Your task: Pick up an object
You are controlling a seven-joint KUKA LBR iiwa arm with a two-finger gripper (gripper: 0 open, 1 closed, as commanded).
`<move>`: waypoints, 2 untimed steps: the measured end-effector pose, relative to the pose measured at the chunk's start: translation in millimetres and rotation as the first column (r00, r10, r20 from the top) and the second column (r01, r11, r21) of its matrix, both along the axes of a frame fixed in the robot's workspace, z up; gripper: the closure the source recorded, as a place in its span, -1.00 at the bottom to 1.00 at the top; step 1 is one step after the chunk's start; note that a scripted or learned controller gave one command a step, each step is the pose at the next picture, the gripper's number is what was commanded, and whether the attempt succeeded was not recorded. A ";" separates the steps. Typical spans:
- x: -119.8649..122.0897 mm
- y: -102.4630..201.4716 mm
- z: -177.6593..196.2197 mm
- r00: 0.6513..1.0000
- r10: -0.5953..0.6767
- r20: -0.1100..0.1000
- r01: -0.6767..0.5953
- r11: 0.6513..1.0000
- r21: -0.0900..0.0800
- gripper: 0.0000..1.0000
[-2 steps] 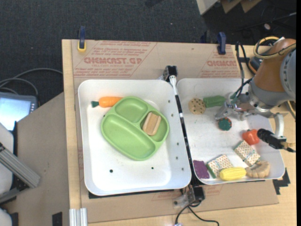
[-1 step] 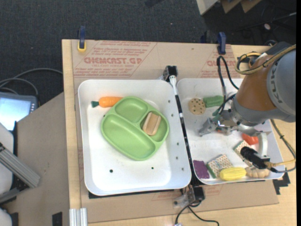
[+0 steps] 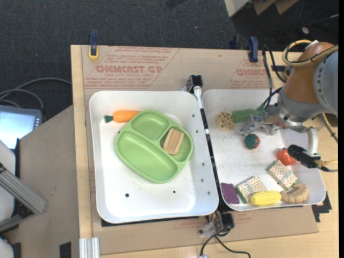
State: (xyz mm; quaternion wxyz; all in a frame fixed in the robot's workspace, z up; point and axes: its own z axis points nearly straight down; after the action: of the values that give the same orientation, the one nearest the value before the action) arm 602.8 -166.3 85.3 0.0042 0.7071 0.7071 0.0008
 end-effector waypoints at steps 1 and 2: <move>-50.5 59.8 -1.0 1.000 0.002 -0.013 -0.002 1.000 0.009 -1.00; -6.2 42.6 -0.4 1.000 0.002 -0.002 -0.002 1.000 0.002 -1.00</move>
State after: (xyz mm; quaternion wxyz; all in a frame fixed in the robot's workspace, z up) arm 596.6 -123.7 84.9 0.0027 0.7064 0.7078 0.0010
